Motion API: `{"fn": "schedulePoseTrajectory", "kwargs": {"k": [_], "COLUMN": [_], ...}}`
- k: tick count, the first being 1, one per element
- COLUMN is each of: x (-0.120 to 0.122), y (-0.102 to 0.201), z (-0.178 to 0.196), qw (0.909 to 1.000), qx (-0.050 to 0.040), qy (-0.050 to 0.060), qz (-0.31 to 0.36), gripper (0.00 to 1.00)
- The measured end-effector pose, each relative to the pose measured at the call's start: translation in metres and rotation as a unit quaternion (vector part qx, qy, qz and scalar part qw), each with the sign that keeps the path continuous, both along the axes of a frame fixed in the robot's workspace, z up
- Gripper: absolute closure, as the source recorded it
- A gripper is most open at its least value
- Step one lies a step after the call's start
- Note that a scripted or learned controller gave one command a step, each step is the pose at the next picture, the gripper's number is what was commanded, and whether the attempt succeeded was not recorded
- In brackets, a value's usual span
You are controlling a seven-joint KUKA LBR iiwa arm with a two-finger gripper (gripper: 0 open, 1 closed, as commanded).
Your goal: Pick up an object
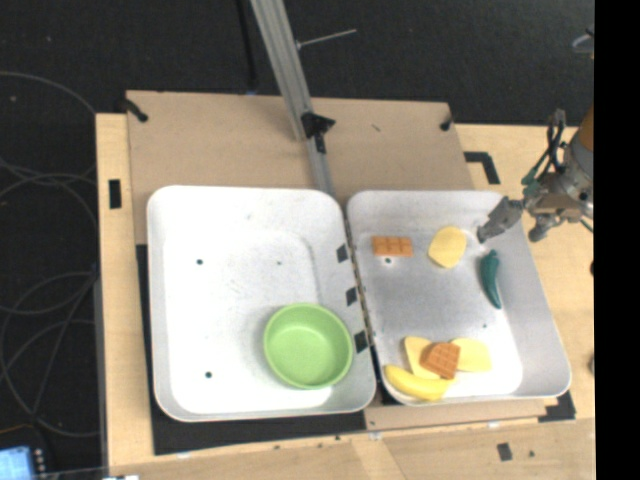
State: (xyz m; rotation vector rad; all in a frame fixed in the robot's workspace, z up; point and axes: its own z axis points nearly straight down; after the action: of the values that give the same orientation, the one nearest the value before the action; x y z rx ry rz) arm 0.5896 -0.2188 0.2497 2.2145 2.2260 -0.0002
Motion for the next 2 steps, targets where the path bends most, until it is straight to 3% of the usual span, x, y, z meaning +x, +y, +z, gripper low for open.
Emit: {"fn": "schedulePoseTrajectory", "kwargs": {"k": [1, 2], "x": [0.000, -0.004], "y": [0.000, 0.008], "z": [0.000, -0.053], "qw": [1.0000, 1.0000], "qx": [-0.0004, -0.0005], "qy": [0.000, 0.003], "qz": [0.000, -0.001], "gripper": [0.00, 0.00]}}
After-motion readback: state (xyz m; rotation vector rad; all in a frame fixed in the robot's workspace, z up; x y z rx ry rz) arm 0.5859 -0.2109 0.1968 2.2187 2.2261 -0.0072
